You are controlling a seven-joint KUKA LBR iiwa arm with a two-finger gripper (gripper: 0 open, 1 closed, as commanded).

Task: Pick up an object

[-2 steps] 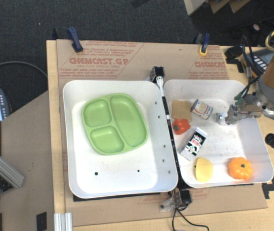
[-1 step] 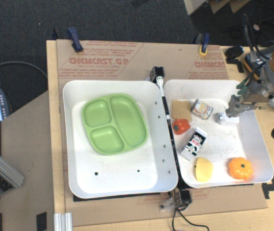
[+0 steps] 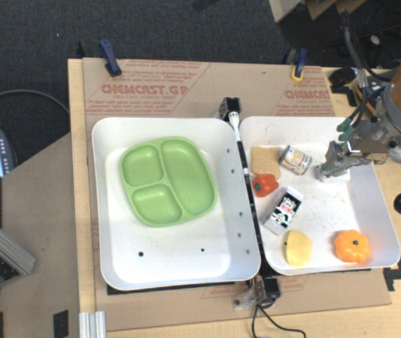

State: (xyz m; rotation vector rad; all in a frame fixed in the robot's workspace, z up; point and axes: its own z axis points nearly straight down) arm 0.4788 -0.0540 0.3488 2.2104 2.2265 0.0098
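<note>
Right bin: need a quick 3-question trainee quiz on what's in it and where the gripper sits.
1. True or false: the green divided plate lies in the right bin.
2. Which item lies nearest the gripper? A) the orange pumpkin B) the small can C) the yellow lemon-like piece
3. Fill in: the black and white carton lies just below the small ___ toy beside the tan slice.

Key
1. False: it lies in the left bin.
2. B
3. Red
</note>
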